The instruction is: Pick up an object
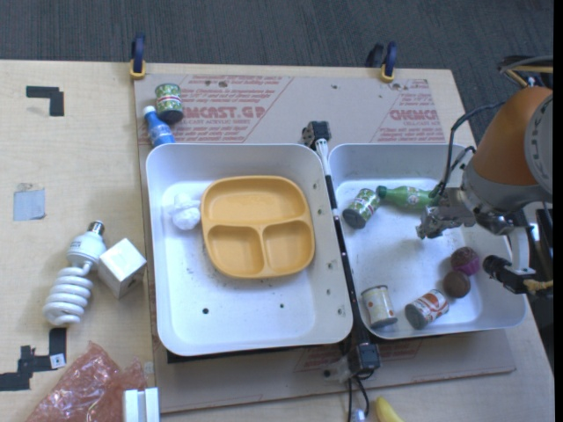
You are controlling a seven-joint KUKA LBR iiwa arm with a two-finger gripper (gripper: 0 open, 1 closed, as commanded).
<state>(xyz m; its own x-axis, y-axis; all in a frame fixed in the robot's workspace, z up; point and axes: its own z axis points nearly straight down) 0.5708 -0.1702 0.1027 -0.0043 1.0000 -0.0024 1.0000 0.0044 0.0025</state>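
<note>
Over the right shallow white bin [493,319], near its upper right part: grey two-finger pincer [431,227], grip state impossible to tell. Just left of it, almost touching: green plastic bottle [405,196], lying flat, long axis left to right, one end toward the pincer. Probably the nearest target. Farther left, small green can [361,207].

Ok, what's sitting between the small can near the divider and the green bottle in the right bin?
Nothing: in the camera view the small can and the green bottle lie nearly end to end, with just bare white bin floor around them.
</note>
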